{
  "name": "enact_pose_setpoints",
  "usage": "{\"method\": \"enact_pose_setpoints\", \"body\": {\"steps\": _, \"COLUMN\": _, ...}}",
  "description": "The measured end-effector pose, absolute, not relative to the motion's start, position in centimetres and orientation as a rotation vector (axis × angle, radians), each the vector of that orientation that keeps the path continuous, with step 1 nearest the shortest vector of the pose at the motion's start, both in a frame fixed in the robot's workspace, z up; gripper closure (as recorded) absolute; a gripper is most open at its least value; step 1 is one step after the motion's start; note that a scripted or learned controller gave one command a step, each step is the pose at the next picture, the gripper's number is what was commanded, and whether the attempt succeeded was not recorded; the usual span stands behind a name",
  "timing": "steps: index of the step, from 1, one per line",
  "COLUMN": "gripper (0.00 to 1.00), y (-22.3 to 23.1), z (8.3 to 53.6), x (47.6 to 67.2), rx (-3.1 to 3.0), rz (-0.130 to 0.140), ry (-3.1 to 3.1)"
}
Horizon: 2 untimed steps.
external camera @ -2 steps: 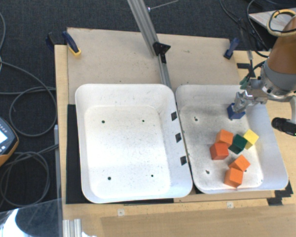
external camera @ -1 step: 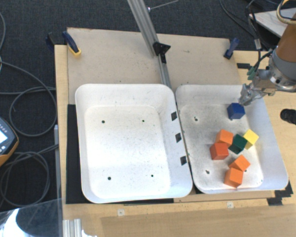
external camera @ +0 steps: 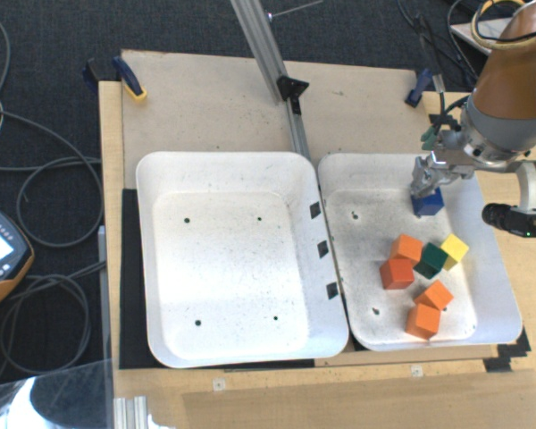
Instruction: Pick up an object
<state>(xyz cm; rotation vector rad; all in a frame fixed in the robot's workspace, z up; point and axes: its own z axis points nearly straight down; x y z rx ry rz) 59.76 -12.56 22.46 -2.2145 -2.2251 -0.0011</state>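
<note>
Desk: wooden, carrying two white bins side by side; blue clamps at upper left and upper right corners.
Left bin: one, centre of frame.
Right bin: one, right of centre, holding six blocks.
Orange blocks: four; two at lower right, touching; two more just above, and.
Green block: one, between orange and yellow.
Yellow block: one, touching the green.
Blue block: one, apart from the cluster, upper part of right bin.
Pincer: directly over the blue block, seemingly touching its top; opening and grip impossible to tell.
</note>
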Motion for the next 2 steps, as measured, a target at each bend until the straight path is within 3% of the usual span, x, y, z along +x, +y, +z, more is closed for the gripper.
{"method": "enact_pose_setpoints", "body": {"steps": 2, "gripper": 1.0, "y": -2.8, "z": 24.8, "x": 56.2, "rx": -2.211, "rz": -0.002, "ry": -2.226}}
